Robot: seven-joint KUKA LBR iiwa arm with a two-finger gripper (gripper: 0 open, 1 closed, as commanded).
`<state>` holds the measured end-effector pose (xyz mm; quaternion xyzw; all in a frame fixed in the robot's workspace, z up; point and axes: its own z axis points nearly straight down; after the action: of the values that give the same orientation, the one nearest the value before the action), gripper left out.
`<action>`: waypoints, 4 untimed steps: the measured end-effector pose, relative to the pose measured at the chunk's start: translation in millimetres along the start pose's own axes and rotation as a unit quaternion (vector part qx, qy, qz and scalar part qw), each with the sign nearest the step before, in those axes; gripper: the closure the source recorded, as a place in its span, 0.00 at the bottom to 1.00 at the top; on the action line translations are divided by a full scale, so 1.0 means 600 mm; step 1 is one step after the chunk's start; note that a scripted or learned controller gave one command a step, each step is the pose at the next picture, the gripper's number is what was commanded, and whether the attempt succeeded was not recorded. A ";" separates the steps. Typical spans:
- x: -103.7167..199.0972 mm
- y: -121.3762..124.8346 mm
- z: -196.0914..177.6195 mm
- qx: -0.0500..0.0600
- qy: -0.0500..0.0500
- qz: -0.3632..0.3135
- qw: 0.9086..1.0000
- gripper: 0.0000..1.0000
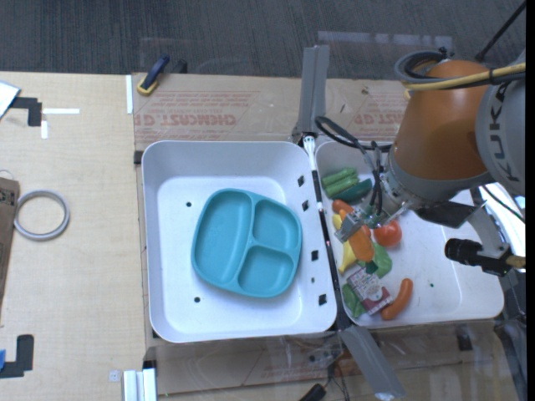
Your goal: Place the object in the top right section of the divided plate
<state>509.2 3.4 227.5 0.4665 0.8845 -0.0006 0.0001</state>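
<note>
While the gripper (361, 220) hangs over the toy food right of the divided plate (247, 242), I cannot tell its grip. "KU" reads on the arm (501, 115).

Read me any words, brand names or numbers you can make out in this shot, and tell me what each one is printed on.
"KU": large white letters on the grey arm, cut off at the picture's edge.
Red print, upside down, on the cardboard sheet behind the left bin: too blurred to read with confidence.
Small packet in the right bin: printing too small to read.
The blue divided plate shows no text.
</note>
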 end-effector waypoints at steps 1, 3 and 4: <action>0.109 0.027 0.062 0.001 0.001 -0.054 0.999 1.00; 0.100 0.061 -0.146 0.000 -0.001 0.078 0.997 1.00; 0.267 0.120 -0.048 0.001 0.000 0.035 0.999 1.00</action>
<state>478.6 176.2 256.1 0.4972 0.8676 -0.0017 -0.0003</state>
